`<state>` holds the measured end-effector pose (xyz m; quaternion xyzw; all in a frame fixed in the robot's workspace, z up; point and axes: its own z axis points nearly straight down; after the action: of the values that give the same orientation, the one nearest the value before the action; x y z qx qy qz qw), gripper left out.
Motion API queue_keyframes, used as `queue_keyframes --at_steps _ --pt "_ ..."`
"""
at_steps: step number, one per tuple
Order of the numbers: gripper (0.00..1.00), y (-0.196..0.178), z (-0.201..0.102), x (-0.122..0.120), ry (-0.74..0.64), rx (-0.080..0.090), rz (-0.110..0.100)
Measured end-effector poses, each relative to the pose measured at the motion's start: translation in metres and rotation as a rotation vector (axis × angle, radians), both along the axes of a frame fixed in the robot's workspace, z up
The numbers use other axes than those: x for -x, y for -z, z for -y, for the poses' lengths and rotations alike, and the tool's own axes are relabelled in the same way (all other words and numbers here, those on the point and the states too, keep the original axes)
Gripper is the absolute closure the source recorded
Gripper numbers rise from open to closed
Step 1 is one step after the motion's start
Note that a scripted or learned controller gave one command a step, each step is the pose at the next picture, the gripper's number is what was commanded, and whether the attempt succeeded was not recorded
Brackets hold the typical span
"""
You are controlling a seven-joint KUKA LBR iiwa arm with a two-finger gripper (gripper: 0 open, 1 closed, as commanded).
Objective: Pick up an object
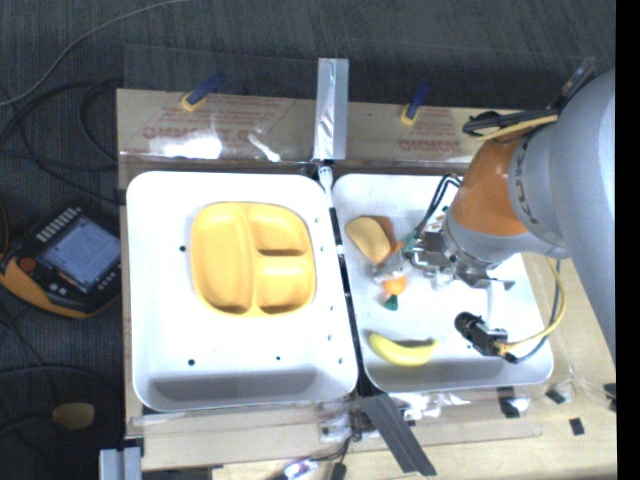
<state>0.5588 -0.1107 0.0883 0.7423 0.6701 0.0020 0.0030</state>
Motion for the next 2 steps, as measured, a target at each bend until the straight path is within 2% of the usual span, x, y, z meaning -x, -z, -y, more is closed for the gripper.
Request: queue_keyframes --at_steps 1,2 --pt "0.0 -0.094 -0.022 0.067 -0.055 -0.003 -0.011" --pt "0.0 -0.094 -0.038 0.026 -0.311 0.0 -0.01"
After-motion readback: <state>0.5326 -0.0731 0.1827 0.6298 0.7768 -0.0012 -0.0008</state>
